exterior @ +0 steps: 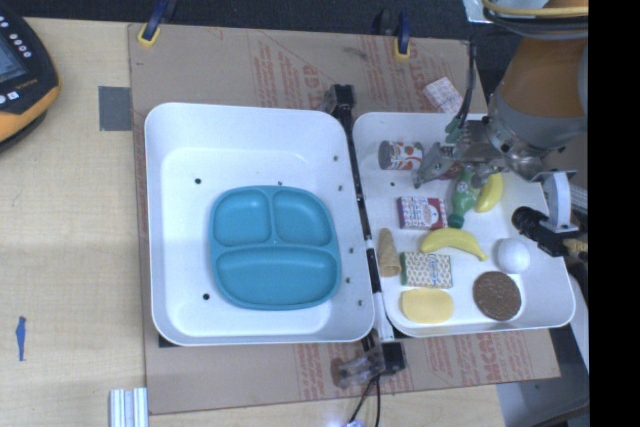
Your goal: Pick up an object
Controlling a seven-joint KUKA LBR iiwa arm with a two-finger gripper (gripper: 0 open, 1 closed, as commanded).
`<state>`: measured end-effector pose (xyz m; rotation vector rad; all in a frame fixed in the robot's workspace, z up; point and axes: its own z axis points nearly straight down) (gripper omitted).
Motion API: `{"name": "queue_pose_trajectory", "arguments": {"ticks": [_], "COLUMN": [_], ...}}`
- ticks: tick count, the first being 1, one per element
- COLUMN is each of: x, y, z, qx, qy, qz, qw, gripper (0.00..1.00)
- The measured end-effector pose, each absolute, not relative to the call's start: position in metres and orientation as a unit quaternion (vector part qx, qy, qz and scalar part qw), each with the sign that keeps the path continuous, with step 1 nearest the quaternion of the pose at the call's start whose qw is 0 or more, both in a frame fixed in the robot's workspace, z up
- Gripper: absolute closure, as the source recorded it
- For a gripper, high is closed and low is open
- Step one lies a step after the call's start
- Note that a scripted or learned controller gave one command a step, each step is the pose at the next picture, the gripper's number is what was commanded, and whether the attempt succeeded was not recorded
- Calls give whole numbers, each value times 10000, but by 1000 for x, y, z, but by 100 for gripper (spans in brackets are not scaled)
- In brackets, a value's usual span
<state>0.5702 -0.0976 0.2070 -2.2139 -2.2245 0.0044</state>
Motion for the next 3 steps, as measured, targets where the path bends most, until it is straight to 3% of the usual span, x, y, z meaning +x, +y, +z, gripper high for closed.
{"name": "queue_pose_trajectory", "arguments": {"ticks": [1, 2, 3], "x": [600, 643, 646], "y": [-150, -176, -176], "z": [112, 103, 116], "qx": [-7050, -7030, -7029], "qy": [-7091, -7112, -7112], "qz": [-26, 4, -53], "qw": [-80, -8, -99], "gripper": [0, 0, 100]}}
